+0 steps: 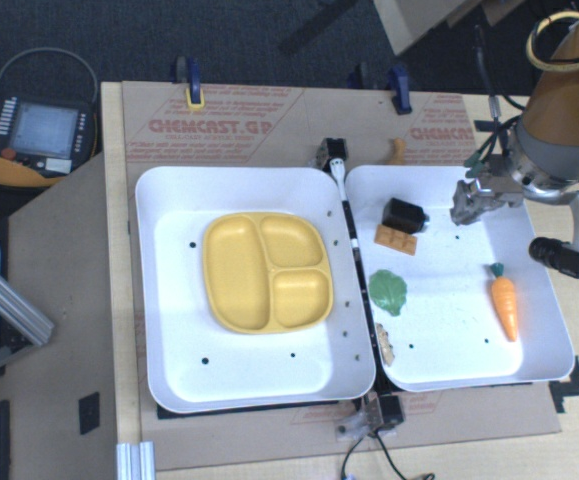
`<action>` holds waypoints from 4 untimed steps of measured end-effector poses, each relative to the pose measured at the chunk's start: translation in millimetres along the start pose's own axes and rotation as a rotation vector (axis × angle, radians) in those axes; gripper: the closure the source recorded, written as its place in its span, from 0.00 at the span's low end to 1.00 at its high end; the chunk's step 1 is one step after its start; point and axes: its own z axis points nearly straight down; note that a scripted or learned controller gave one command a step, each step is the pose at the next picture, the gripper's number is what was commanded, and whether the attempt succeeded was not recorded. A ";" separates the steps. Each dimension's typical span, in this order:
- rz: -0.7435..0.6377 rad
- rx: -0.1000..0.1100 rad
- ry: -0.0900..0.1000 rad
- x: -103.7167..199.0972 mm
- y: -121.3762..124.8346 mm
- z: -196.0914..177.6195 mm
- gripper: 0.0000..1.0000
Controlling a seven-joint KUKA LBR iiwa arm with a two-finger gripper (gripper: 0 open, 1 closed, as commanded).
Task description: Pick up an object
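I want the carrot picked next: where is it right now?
The carrot lies in the right bin near its right wall, leafy end pointing up the view, right of the green broccoli piece.

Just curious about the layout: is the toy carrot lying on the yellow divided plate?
No, the carrot lies in the right bin, while the yellow plate sits in the left bin.

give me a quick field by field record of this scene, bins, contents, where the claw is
left bin: holds a yellow divided plate
right bin: holds a black block, brown waffle piece, green broccoli, orange carrot
small item at divider: a tan piece at the right bin's left edge, too small to identify
claw: over the right bin's upper right part, right of the black block, nothing seen in it
arm: reaches in from the right
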 end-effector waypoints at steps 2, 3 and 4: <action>-0.003 0.009 0.003 48.7 12.6 -15.9 1.00; -0.006 0.003 0.004 108.3 32.5 -21.7 1.00; -0.006 0.003 0.004 161.6 49.0 -28.1 1.00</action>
